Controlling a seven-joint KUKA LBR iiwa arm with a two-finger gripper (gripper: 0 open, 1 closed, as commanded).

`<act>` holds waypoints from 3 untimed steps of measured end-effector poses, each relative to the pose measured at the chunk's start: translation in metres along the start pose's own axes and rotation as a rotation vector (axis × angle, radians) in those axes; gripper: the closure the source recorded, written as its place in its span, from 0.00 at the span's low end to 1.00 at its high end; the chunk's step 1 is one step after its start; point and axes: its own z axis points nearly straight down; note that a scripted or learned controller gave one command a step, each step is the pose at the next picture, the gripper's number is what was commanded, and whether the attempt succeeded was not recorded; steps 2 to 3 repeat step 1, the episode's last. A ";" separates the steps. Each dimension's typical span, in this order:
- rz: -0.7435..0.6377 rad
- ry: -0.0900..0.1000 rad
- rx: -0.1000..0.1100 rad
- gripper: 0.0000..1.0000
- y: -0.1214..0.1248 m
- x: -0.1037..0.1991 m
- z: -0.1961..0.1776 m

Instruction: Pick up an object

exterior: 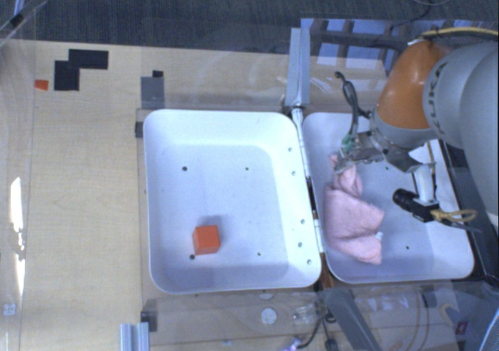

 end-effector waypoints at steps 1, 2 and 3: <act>-0.100 0.001 0.011 1.00 0.063 0.027 -0.083; -0.100 0.001 0.011 1.00 0.063 0.027 -0.083; -0.100 0.001 0.011 1.00 0.063 0.027 -0.083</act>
